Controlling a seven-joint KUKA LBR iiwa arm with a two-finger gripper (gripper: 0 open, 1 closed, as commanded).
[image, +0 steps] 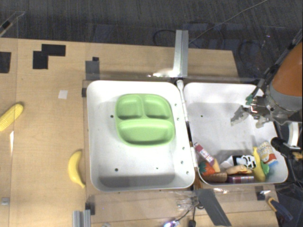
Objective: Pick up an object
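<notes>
Near edge of bench: grey metal brackets and a tangle of cables sit just in front of the two bins.
Heap of objects: a pile of small toy food items (236, 167) lies along the near wall of the right white bin (213, 103), running from its near-left corner to its near-right corner.
In the heap: a red-and-white packet (204, 153) leans at the left end, a brown oblong piece (215, 177) lies against the near wall, a black-and-white patterned piece (246, 161) sits in the middle, and a small yellow banana-shaped piece (258, 167) stands at the right end beside an orange and red item.
Yellow plastic banana: it lies on the wooden bench (42, 141) just outside the left wall of the left white bin (102, 126), near that bin's near-left corner (75, 168).
Green tray: a pale green plastic plate with three compartments (143, 118) rests in the middle of the left bin, slightly toward its far wall.
Yellow toy corn cob: it lies at the bench's left edge (10, 117), well apart from both bins.
Hand: the metal hand (248, 112) hangs above the bare floor of the right bin, toward its right wall and farther back than the heap; nothing shows between its fingers, and I cannot tell how wide they stand.
Arm: the grey arm with its orange band (289, 77) enters over the right bin's right wall.
Far side: black blocky marks (47, 55) lie on the bench's far-left corner; an upright metal post (181, 53) stands behind the seam between the bins.
</notes>
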